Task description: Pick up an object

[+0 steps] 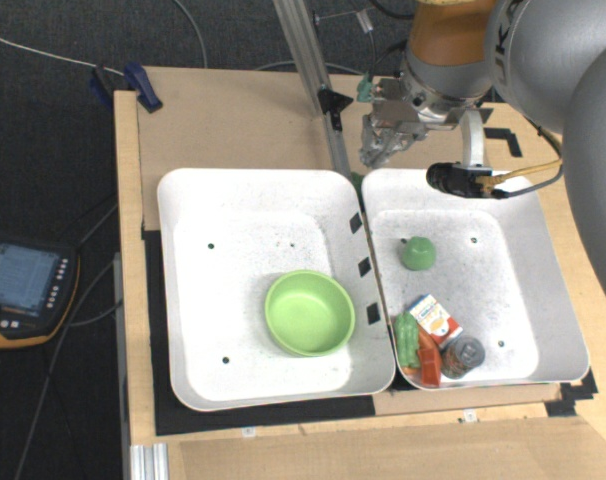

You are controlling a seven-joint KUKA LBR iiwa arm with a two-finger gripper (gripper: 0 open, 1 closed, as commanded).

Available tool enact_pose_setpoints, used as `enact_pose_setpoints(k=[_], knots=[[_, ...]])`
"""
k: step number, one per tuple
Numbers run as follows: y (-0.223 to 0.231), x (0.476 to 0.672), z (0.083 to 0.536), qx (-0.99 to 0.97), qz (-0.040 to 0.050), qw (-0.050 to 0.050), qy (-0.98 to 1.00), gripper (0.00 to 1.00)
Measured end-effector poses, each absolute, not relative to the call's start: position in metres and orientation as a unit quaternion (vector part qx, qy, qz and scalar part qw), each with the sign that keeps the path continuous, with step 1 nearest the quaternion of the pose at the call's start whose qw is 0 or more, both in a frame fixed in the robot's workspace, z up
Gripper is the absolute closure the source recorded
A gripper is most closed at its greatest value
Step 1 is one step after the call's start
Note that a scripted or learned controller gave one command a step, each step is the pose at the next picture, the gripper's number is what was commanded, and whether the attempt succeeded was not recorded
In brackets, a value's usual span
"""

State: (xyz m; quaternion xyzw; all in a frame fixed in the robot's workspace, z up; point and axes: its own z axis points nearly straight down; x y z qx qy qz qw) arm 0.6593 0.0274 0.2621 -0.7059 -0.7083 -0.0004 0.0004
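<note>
A grey arm's gripper hovers above the right bin's far edge, holding nothing; I cannot tell its jaw spacing. A green bowl sits in the left bin. A small green piece lies apart, graspable, but the near-corner clutter risks a snagged, slipping grasp.

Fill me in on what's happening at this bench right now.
A grey robot arm hangs its gripper above the far edge of the two white bins, with nothing visibly in it. The left bin holds a green bowl. The right bin holds a small green piece and a cluster of items in its near corner.
</note>
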Motion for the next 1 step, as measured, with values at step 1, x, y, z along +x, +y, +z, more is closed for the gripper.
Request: enact_pose_setpoints(k=[1], knots=[[0.0842,0.6512,0.2617,-0.705,-0.0004,0.001,-0.709,1.00]])
